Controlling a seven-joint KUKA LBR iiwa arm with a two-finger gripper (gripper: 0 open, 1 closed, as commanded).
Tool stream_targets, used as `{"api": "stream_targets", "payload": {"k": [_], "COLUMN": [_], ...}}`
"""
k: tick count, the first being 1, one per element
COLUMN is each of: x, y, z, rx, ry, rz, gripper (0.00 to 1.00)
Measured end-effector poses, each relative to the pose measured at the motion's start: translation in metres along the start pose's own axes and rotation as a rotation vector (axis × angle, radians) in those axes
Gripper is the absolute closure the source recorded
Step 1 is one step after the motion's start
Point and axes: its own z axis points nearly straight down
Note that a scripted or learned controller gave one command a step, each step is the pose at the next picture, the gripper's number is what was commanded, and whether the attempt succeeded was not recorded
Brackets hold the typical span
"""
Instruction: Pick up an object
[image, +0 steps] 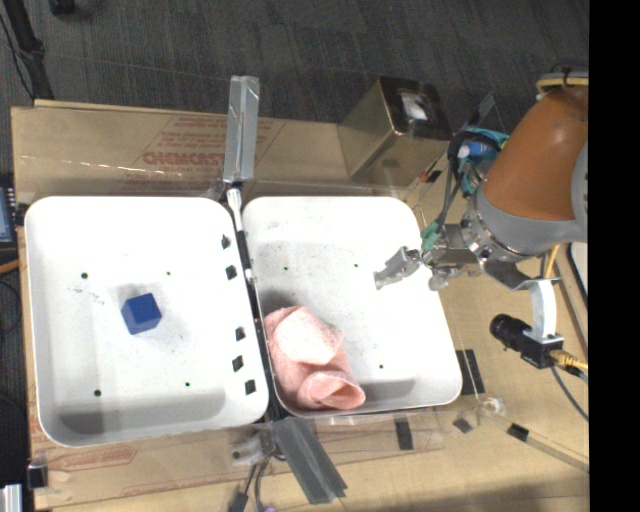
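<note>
The end effector (397, 268) hovers over the right bin (400, 225), its grip state impossible to tell. The pink cloth (310, 358) lies below-left of it, well apart. Red cardboard lettering is unreadable.

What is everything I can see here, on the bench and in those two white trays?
Bins: two, white, side by side on the bench.
Cube: one, blue, in the left bin.
Cloth: one, pink, crumpled, in the right bin's near left corner.
Cardboard sheet: one, brown, under the bins.
Box: one, tan metal, behind the right bin.
Arm: one, grey with orange band, at the right.
Pincer: one, grey, over the right bin's right side.
</note>
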Motion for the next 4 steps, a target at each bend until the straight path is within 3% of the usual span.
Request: {"api": "stream_targets", "payload": {"k": [1, 2, 3, 4], "x": [0.017, 0.06, 0.037, 0.039], "y": [-0.004, 0.038, -0.026, -0.025], "z": [0.178, 0.194, 0.194, 0.184], "rx": [0.002, -0.007, -0.008, -0.008], "ry": [0.002, -0.001, -0.001, 0.002], "rz": [-0.115, -0.186, -0.265, -0.273], "gripper": [0.0, 0.0, 0.0, 1.0]}}
